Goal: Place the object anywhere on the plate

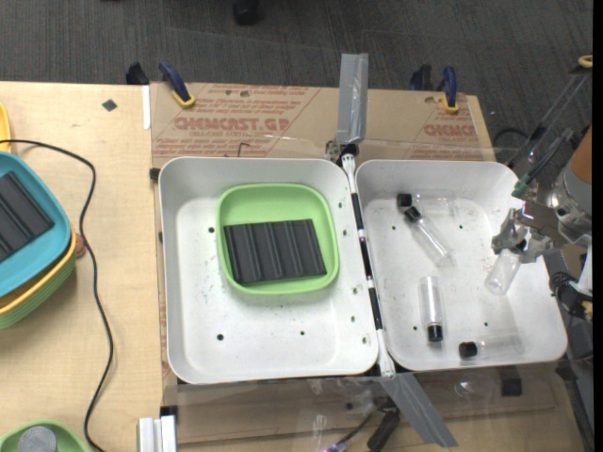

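A clear tube (pixel 501 273) appears to be gripped in the claw (pixel 516 245) above the right bin (pixel 471 351), though glare blurs the contact. It is held lifted, presumably for carrying to the green plate (pixel 275 205) set in the left bin (pixel 188 271).

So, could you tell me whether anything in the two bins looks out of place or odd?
Nothing looks spilled or broken. In the right bin, clear tubes lie scattered at different angles, and a small black cap sits loose near the front edge. The green plate bears a dark ribbed block.
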Controlling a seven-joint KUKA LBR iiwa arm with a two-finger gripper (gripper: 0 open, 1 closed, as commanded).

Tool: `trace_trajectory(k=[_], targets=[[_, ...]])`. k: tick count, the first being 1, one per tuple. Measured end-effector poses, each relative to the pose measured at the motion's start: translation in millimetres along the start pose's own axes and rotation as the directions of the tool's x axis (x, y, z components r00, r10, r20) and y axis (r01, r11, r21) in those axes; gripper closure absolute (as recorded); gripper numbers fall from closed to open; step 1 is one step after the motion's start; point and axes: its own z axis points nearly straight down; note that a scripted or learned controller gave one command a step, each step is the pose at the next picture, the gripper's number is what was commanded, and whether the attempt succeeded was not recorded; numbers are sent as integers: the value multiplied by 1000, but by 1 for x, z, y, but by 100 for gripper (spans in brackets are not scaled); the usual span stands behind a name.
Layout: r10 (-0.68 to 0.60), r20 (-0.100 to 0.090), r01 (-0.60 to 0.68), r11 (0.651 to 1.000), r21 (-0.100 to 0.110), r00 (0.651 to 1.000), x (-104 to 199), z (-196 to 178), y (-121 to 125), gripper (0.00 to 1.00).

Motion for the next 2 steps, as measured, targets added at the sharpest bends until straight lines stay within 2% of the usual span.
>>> trace_trajectory(k=[1,2], targets=[[0,0,0,1000,0,1000,0,0,0,0],[220,1,-220,976,0,976,-9,-55,-23,0]])
